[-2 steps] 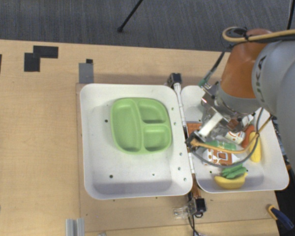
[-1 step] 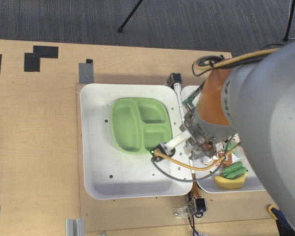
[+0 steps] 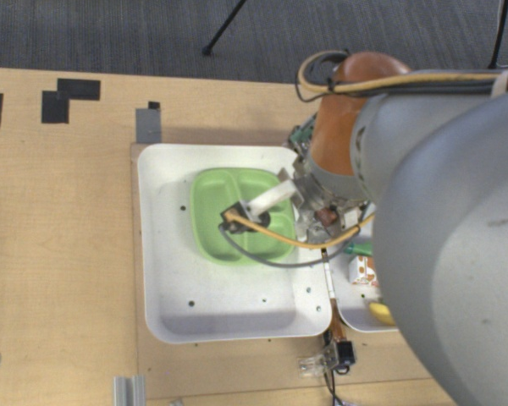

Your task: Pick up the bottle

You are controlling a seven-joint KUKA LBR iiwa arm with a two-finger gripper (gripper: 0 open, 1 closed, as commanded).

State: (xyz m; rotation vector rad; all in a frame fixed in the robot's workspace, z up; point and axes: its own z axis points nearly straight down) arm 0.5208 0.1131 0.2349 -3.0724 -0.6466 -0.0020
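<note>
Bottle, possibly the white-and-orange thing (image 3: pixel 361 269) in right bin (image 3: pixel 347 315): unsure. Gripper (image 3: pixel 319 216) over bin divide, jaws' state cannot tell; centre above before descending.

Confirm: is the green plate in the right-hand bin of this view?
No, the green plate lies in the left-hand bin, well inside its white walls.

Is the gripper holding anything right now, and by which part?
Cannot tell. The gripper hangs over the left bin, beside the green tray, and the arm hides its tip.
</note>
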